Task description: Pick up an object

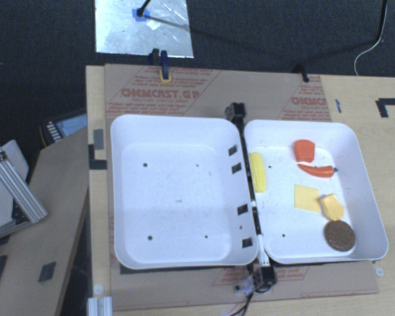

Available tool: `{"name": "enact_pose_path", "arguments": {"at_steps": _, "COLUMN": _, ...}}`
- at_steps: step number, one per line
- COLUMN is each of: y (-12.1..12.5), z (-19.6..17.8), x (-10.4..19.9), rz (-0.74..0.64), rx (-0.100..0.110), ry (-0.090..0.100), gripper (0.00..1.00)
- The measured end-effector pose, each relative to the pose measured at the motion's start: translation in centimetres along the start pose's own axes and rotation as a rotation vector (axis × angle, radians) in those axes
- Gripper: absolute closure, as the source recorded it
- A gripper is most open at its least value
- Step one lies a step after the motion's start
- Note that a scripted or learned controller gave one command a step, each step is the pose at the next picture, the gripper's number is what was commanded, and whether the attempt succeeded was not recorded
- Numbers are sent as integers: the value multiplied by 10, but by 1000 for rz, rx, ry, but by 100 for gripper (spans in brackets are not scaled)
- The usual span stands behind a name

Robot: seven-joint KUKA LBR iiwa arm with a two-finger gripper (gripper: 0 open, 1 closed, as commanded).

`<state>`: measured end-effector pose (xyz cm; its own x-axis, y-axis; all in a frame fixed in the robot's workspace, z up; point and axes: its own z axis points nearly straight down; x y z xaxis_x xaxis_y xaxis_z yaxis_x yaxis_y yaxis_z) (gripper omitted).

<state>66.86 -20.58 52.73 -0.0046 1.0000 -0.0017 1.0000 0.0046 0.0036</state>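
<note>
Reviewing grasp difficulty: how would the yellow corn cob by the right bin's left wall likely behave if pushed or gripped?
The corn cob looks long and rounded, so it would probably roll sideways when nudged. It lies close against the right bin wall, likely leaving little finger room on that side. It looks stiff, probably plastic.

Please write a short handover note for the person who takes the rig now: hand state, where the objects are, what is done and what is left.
Hand: not in the camera view, so its state is unknown.
Objects: all six lie in the right bin. Corn lies by the left wall; orange piece and red pepper are at the far side; cheese slice, yellow chunk and brown cookie are nearer the camera.
Left bin: white, beside the right one.
Done: nothing is lifted.
Left: pick up one object. The corn lies apart from the others, so it may be the easiest.
</note>
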Motion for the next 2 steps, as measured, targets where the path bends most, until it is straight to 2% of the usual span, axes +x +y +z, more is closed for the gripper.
{"name": "enact_pose_path", "arguments": {"at_steps": 1, "y": 0, "z": -12, "x": 1, "rz": -5, "rx": -5, "ry": -2, "gripper": 100}}
{"name": "enact_pose_path", "arguments": {"at_steps": 2, "y": 0, "z": -12, "x": 1, "rz": -5, "rx": -3, "ry": -2, "gripper": 0}}
